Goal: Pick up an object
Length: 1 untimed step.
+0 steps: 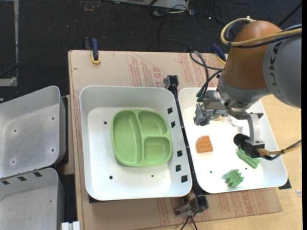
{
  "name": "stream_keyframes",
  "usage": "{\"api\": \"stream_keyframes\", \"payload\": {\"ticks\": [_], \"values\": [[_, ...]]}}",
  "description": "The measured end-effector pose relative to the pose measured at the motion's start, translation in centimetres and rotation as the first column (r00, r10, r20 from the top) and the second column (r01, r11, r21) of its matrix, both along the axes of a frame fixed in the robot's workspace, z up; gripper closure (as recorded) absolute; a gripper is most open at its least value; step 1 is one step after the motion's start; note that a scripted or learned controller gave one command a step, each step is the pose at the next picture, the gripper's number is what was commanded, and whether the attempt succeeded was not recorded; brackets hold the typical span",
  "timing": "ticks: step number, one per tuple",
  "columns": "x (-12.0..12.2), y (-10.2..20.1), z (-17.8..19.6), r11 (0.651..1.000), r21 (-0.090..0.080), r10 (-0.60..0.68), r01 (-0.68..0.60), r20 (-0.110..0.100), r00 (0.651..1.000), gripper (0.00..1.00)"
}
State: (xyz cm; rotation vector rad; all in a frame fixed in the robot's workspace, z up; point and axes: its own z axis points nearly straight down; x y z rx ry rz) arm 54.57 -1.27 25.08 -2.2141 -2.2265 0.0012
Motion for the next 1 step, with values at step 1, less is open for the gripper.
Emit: {"api": "stream_keyframes", "payload": {"ticks": [1], "values": [[0.09,5.26,-0.38,1.0,0.0,0.002,-0.002,0.001,1.0,1.0]]}}
